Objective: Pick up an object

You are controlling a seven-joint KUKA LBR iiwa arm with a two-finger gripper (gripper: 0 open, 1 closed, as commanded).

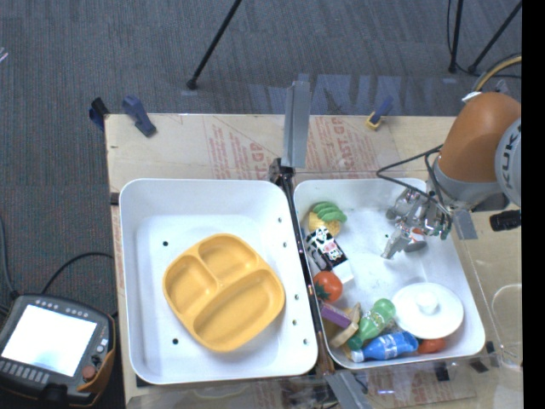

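Gripper (402, 244) over right bin (473, 309); grey carpet (102, 41).

White bins: two, side by side on the table — left bin (136, 228), right bin (464, 279)
Yellow divided plates: one (223, 290) (three compartments), in the left bin
White round lids: one (427, 308)
Tomatoes: one (328, 285)
Cow-patterned toys: one (324, 249)
Yellow-and-green toys: one (325, 216)
Green bottles: one (372, 321)
Blue bottles: one (385, 347)
Purple-and-tan pieces: one (341, 318) (hard to tell what it is)
Grippers: one (407, 231)
Clamps on the far table edge: two blue (138, 116), one yellow-tipped (380, 112)
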